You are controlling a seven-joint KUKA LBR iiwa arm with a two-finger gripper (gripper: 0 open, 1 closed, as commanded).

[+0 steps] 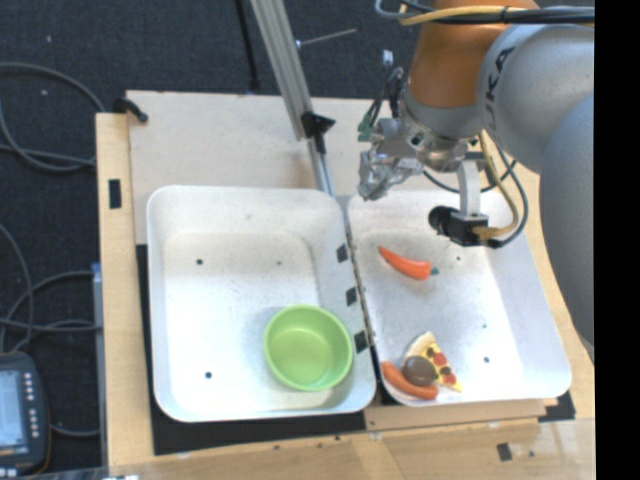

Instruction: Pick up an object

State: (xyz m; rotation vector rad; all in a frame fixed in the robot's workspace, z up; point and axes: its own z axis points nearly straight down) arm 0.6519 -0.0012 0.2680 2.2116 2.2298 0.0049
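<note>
My gripper (373, 185) hangs over the far left corner of the right bin (520, 308), close to the divider between the bins. An orange carrot (404, 263) lies on the right bin's floor, a little nearer the camera and to the right of the gripper. At the right bin's near left corner sits a small white plate (393, 391) with a pizza slice (436, 356), a brown round piece (420, 370) and an orange sausage-like piece (407, 382). A green bowl (308, 347) stands upright in the left bin's near right part. I see nothing between the fingers.
The left bin (200, 268) lies beside the right one, their rims meeting at a ridge. A slanted metal rail (285, 68) rises behind the bins. The arm's grey body and orange band fill the upper right. Cables trail on the dark floor at left.
</note>
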